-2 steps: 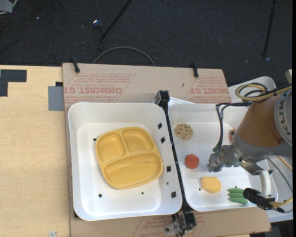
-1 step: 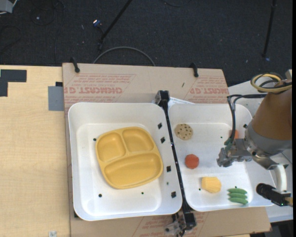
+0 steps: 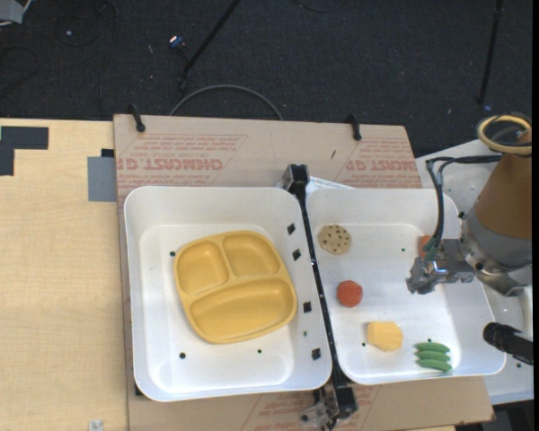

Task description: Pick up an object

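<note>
Fig.: tool (image 3: 424,275) at right bin's (image 3: 377,206) right edge, jaw state indiscernible, nothing visibly held. Cookie (image 3: 334,238), red ball (image 3: 349,293), yellow block (image 3: 384,335), green pods (image 3: 433,356) unpicked; pick remains.

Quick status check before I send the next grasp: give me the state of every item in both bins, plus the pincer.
Yellow divided plate: flat in the left bin, compartments bare.
Cookie: lying flat, right bin, far end.
Red ball: resting free, mid right bin.
Yellow piece: lying free, near end.
Green pea pods: lying free, near right corner.
Pincer: over the right bin's right side, nothing seen in it; finger state unclear.
</note>
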Robot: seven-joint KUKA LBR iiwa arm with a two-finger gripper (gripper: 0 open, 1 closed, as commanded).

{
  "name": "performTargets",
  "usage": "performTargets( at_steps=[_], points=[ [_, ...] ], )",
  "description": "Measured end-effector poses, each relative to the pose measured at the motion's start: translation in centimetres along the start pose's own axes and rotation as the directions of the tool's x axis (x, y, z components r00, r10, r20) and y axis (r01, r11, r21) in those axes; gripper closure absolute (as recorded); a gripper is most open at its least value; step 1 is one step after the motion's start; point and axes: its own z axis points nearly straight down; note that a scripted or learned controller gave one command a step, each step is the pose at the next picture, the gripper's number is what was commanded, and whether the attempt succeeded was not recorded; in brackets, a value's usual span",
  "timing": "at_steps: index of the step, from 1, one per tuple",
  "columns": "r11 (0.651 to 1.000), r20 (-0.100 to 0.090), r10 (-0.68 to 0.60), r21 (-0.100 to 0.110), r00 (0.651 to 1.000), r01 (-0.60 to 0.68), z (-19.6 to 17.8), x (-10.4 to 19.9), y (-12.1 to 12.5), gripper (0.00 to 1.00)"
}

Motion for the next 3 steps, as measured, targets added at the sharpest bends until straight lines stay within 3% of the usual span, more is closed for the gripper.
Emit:
performTargets(
  at_steps=[1, 3],
  points=[
    [1.0, 0.0, -0.001, -0.001, 1.0, 0.001, -5.2, -0.1, 0.1, 1.0],
    [1.0, -0.001, -0.004, 0.003, 1.0, 0.004, -4.8, 10.8, 4.9, 1.0]
  ],
)
